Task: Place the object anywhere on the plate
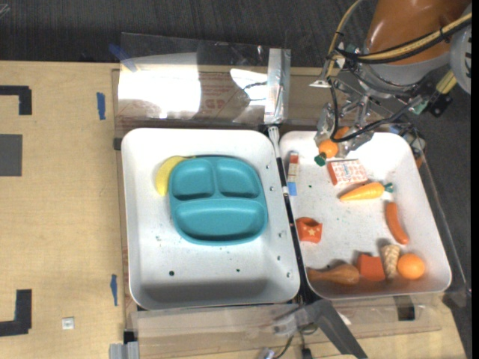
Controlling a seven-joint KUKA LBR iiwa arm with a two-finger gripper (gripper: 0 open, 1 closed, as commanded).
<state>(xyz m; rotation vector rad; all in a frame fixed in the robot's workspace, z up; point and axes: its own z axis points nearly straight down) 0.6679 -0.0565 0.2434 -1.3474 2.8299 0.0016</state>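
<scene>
My gripper hangs over right bin's far left corner, small orange-and-green toy just below fingertips; grasp unclear, can't tell. Toy looks light, hard, smooth plastic, likely slippery: pinch across middle. Teal plate waits in left bin.

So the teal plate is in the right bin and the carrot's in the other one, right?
Not quite. The camera view shows the plate in the left bin, with the carrot in the other one, the right bin.
</scene>
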